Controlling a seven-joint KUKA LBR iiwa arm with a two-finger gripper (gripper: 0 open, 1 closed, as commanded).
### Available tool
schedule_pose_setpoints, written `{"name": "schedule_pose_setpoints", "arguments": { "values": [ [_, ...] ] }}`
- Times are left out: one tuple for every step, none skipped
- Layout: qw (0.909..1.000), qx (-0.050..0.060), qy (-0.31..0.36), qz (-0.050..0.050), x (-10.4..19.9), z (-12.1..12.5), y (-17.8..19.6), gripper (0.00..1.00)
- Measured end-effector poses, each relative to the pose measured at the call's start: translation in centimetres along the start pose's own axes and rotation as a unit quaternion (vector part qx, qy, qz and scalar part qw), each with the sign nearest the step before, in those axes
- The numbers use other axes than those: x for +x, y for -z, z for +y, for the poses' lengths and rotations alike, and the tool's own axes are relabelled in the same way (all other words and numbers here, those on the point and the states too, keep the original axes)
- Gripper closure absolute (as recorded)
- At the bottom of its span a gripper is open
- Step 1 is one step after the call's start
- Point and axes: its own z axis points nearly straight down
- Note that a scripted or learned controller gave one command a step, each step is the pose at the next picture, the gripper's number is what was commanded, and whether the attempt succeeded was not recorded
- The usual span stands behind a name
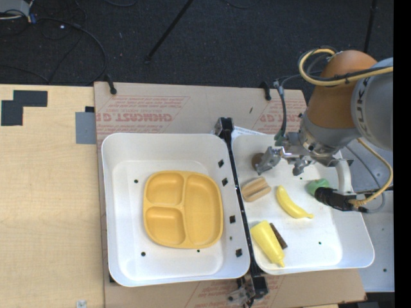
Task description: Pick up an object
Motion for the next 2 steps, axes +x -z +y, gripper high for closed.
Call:
{"name": "schedule_pose_setpoints", "arguments": {
  "values": [
    [1.0000,0.000,-0.001,0.000,-0.1,-1.1,-5.7,0.00],
    [1.0000,-0.005,-0.001,0.001,0.0,-0.8,-9.7,0.00]
  ]
}}
